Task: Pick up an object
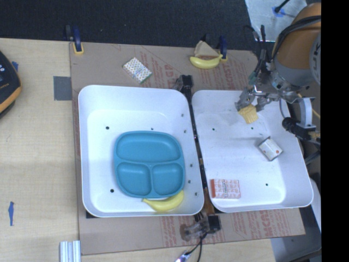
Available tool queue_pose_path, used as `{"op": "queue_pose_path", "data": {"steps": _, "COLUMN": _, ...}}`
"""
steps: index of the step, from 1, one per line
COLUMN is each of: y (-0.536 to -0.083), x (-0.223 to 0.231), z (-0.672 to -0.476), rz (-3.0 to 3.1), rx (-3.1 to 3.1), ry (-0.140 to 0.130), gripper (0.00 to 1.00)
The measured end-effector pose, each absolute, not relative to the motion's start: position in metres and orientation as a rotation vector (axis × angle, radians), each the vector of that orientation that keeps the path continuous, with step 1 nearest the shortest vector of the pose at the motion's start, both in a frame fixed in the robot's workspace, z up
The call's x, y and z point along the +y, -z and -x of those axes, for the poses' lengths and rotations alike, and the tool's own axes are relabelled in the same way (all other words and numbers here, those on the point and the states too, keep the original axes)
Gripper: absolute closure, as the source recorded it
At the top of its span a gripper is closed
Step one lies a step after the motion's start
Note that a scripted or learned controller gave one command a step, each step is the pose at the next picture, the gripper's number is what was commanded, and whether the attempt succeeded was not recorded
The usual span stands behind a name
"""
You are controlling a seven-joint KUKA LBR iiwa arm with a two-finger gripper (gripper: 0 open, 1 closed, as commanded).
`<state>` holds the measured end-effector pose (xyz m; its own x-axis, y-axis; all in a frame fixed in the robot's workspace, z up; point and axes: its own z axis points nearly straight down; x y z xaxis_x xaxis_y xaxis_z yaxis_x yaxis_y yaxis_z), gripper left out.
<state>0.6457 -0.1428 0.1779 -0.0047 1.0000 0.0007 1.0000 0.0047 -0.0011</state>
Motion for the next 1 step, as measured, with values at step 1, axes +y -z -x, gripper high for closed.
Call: {"op": "queue_pose_path", "data": {"steps": 1, "y": -0.2096, "x": -0.0703, "z": -0.6183, "rz": 2.213, "rx": -2.226, "ry": -0.004, "gripper": 1.0}}
